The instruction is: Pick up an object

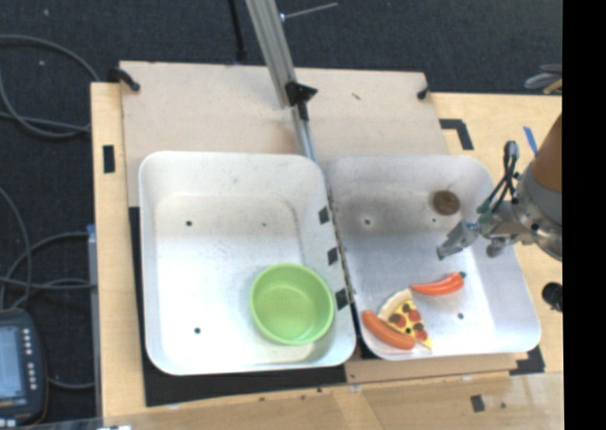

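A robot arm's gripper [471,238] hovers over the right bin [379,193], its 2 fingers parted and holding nothing. Below it lie a red chili [438,284], a pizza slice [407,315] and a hot dog [386,330]; a brown disc [446,201] sits above. A green bowl [292,302] rests in the left bin [189,193].

Fixed overhead camera, slanted down, both bins [237,168]

Aluminium pole [268,26], floor cables [38,87], small black screen [19,362]
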Controlling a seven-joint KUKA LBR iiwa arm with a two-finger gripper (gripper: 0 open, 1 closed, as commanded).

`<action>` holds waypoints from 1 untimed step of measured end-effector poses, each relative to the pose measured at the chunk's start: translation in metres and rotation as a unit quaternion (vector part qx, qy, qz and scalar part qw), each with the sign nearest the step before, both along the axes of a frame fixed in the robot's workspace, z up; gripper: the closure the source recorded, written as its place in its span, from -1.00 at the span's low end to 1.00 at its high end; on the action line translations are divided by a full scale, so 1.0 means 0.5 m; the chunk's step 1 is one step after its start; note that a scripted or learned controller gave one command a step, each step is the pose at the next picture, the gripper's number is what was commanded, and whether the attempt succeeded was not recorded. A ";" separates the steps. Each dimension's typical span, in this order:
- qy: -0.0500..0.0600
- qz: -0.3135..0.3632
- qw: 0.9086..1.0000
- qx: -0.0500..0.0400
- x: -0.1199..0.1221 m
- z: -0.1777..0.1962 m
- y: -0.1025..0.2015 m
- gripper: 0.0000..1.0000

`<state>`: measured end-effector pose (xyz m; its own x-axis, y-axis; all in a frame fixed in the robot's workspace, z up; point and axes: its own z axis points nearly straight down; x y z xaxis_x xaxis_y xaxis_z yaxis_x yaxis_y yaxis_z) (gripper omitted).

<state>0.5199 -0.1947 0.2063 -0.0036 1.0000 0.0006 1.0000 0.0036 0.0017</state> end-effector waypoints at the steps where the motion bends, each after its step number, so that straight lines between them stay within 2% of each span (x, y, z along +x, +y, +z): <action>1: 0.000 0.000 1.000 0.000 0.000 0.000 0.000 -1.00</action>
<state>0.5199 -0.1947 0.2064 -0.0029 1.0000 0.0008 1.0000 0.0028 0.0022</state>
